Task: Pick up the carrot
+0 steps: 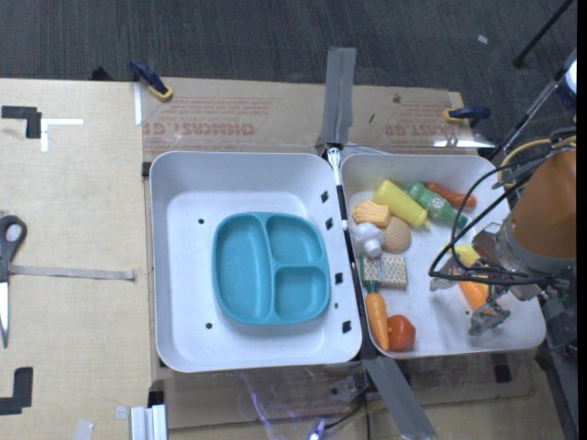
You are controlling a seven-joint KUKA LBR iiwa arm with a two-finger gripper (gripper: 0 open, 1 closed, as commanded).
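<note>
Carrot (376, 316) lies in the right bin (514, 337) by the near-left wall, tapered and orange, touching a red tomato-like piece (401, 332). From the right the arm (548, 207) leans over that bin's near-right corner, its gripper (486, 317) low over the floor, well apart from the carrot — whether the jaws are parted or closed I cannot tell. Just beside the gripper sits another orange piece (473, 293). In the left bin (179, 246) rests a teal plate (272, 269) with three compartments — smooth plastic. Both bins sit on brown cardboard (229, 117) over a pale wooden bench (69, 236); dark carpet (275, 12) lies beyond.
</note>
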